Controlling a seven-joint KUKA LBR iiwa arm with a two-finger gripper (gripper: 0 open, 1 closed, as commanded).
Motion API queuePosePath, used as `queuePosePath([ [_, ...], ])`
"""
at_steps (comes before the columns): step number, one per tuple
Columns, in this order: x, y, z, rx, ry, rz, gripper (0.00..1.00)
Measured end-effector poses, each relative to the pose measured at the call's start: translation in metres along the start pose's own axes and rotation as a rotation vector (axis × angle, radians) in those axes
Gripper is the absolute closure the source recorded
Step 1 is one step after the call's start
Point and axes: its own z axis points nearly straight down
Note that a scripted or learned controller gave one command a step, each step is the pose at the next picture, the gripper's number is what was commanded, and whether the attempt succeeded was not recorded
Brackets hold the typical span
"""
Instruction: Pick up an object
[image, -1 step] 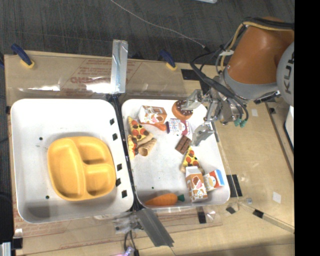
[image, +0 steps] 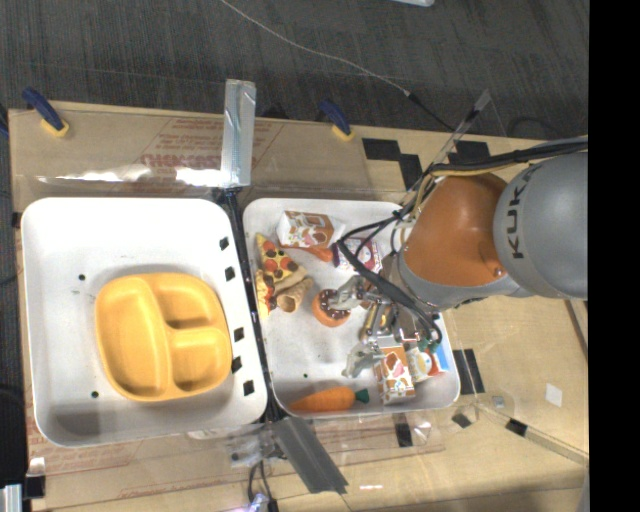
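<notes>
My gripper (image: 356, 323) is down inside the right bin (image: 300, 372), open, with bare bin floor between its two metal fingers. One finger (image: 349, 291) stands right beside a brown and orange donut (image: 330, 309), touching or nearly touching it. The other finger (image: 362, 356) is next to a small red and white carton (image: 396, 376). Nothing is held. An orange carrot (image: 325, 400) lies along the bin's near wall. The orange wrist band (image: 450, 240) and black cables hide the bin's right part.
The right bin also holds a pizza slice (image: 274, 261), a tan cone-like piece (image: 293, 296) and a picture carton (image: 305, 230) at the back. A yellow divided tray (image: 160, 332) sits in the left bin (image: 50, 300). Blue clamps hold the bench's far edge.
</notes>
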Motion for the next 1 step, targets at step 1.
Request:
queuePosePath([
  [1, 0.0300, -0.0446, 0.0241, 0.012, -0.036, -0.107, 0.00],
])
